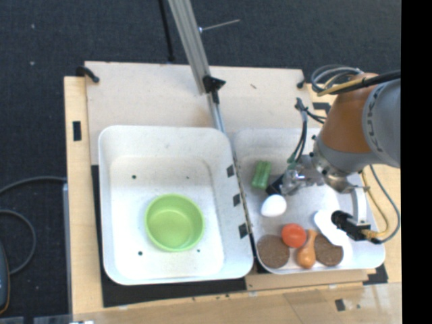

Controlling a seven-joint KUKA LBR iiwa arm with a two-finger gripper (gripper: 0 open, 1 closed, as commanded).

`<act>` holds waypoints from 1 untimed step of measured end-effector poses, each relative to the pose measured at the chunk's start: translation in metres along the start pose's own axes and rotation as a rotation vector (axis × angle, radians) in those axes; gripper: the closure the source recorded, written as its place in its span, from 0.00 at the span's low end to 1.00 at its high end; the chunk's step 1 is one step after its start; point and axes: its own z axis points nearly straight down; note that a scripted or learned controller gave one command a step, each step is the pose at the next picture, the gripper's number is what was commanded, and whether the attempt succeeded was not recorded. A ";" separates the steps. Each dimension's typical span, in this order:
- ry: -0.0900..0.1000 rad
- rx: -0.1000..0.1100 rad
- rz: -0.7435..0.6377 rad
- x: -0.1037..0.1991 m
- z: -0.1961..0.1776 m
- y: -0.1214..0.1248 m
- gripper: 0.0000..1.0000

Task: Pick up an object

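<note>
Green block [261,174] | upright, long axis up-down, slight tilt | hand [287,183] beside | grip state unclear

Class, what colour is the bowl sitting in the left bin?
Light green, seen clearly in the camera view: the bowl sits in the left bin.

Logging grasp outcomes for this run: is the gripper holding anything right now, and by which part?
It cannot be told. The gripper sits low in the right bin, between the green block and the white egg, with nothing visibly in it.
</note>
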 end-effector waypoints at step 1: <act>-0.001 -0.006 -0.004 -0.002 -0.054 0.002 1.00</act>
